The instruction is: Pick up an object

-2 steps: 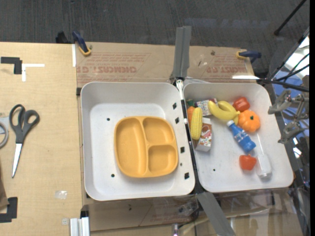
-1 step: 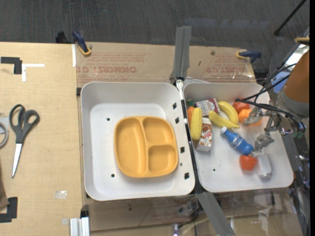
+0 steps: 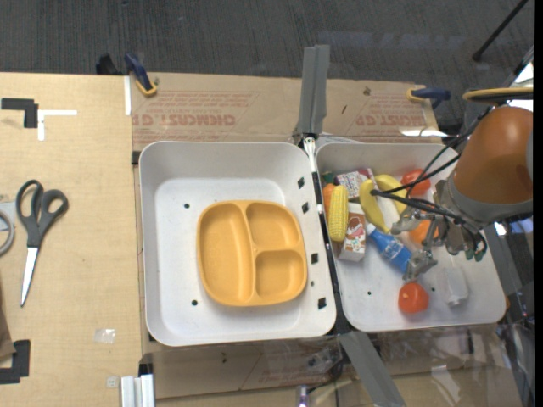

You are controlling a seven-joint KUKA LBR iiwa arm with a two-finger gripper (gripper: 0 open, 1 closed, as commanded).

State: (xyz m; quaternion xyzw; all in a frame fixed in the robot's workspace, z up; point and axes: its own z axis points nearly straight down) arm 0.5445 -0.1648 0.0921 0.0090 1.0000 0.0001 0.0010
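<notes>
The right bin (image 3: 373, 319) holds several toy foods: a yellow corn cob (image 3: 338, 211), a banana (image 3: 374, 202), a small red-and-white carton (image 3: 355, 234), a blue bottle (image 3: 390, 249), a red tomato (image 3: 413, 298) and a pale small item (image 3: 456, 288). My gripper (image 3: 422, 259) hangs low in this bin. It is at the right end of the blue bottle and just above the tomato. The arm's orange band (image 3: 505, 155) and cables cover the bin's right part. Nothing is seen lifted.
The left bin (image 3: 161, 227) carries a yellow divided plate (image 3: 252, 252). A grey bar (image 3: 314, 91) rises between the bins at the back. Scissors (image 3: 36, 227) lie on the wooden bench at far left. Brown cardboard (image 3: 221, 117) lies behind the bins.
</notes>
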